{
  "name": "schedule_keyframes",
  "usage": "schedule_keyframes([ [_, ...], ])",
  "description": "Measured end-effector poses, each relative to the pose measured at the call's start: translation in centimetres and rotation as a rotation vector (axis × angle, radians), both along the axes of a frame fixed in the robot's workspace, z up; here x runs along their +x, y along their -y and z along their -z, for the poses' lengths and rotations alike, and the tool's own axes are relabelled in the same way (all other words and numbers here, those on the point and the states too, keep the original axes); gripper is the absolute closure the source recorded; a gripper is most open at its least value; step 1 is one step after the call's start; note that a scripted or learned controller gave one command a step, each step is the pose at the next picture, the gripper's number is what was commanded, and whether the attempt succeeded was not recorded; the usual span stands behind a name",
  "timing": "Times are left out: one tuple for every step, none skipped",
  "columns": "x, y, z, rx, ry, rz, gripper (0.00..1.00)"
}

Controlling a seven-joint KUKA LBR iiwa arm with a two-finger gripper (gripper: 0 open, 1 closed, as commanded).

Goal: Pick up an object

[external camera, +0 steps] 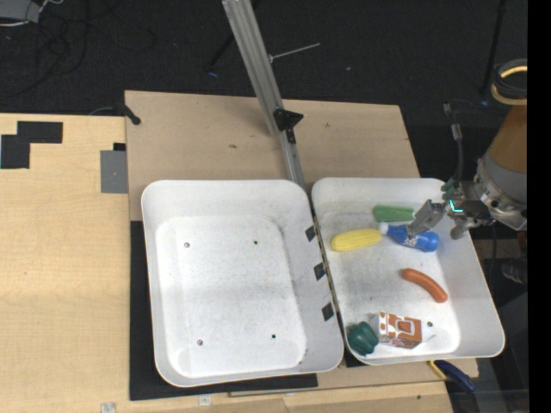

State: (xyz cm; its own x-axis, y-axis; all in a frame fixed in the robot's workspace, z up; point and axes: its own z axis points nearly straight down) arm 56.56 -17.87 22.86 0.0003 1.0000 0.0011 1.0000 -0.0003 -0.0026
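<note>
In the right bin point(482, 312) lie a green piece point(393, 213), a yellow corn cob point(355, 240), a blue bottle-like toy point(415, 238), an orange sausage point(424, 284), a small brown and white carton point(402, 329) and a dark green lump point(362, 338). My gripper point(442, 223) hovers at the bin's upper right and stands open. Its left finger point(424, 218) is just above the blue toy's right end. Its right finger point(461, 225) is over the bin's rim. Nothing sits between the fingers.
The left bin point(224, 274) lies beside the right one, with black clips along the shared edge. A slanted metal rail point(258, 76) runs from the top down to the bins' junction. Wooden boards cover the bench to the left.
</note>
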Motion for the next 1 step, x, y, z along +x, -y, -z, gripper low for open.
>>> schedule_keyframes([
  [0.8,0.31,5.08,0.001,-0.005,0.0,0.0],
])
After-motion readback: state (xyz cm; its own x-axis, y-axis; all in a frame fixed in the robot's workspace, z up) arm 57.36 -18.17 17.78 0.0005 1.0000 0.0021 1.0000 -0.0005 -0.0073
